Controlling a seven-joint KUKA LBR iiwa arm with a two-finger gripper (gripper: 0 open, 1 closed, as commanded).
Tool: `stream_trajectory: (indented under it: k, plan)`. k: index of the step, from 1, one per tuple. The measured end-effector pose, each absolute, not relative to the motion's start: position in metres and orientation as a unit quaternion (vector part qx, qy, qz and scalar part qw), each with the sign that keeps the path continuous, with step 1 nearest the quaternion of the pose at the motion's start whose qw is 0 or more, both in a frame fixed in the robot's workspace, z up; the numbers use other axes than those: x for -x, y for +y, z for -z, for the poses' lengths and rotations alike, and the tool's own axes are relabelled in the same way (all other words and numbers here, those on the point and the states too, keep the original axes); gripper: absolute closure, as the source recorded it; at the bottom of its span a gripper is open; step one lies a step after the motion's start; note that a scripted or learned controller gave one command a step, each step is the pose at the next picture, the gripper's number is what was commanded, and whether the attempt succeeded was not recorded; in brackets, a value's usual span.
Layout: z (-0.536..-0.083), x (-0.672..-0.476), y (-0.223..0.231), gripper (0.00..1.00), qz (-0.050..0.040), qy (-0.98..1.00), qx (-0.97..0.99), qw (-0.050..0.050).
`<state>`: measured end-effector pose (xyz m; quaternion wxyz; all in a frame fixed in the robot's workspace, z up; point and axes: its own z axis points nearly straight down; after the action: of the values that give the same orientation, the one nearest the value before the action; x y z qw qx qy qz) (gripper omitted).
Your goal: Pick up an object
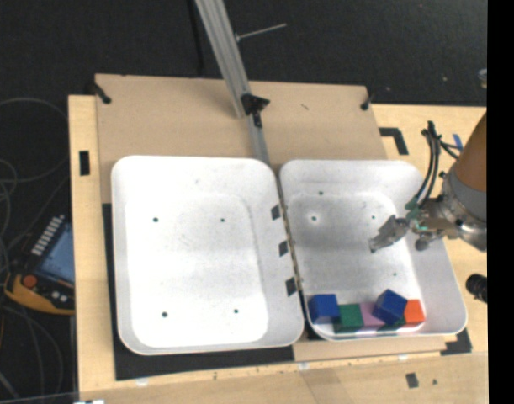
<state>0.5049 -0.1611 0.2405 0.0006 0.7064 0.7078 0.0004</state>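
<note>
Five blocks: a row of small coloured blocks lies along the near wall of the right-hand shallow white bin (433,263), all resting on the bin floor and none lifted.
Blue cube, left end: a small blue block (324,306) sits at the row's left, close to the divider side of the bin.
Green cube: a small green block (350,316) sits just beside the blue one, toward the right.
Pale purple piece: a flat pale purple block (371,316) lies between the green block and the next blue one, partly hidden by them.
Blue cube, right: a second, darker blue block (391,305) stands tilted, touching the purple piece.
Orange cube: a small orange block (414,311) ends the row at the right, touching the darker blue block.
Claw: the grey two-finger gripper (383,238) hangs over the middle of the right bin, well apart from the row of blocks; its fingers point toward the left and nothing sits between them, but whether they are spread or closed I cannot tell.
Arm: the grey arm with its orange band (471,162) enters from the right edge, with dark cables looping above the wrist.
Left bin: the left-hand shallow white bin (126,251) lies beside the right one, their rims touching.
Bench: a pale wooden board (181,116) carries both bins.
Rail: a grey metal bar (223,40) slants down from the top to the bins' far edge.
</note>
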Motion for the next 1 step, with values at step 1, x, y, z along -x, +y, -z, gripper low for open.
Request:
stream_trajectory:
  k: [1]
  plan:
    - [-0.2667,-0.4985,-0.1269,0.00,-0.0015,0.709,-0.705,0.002]
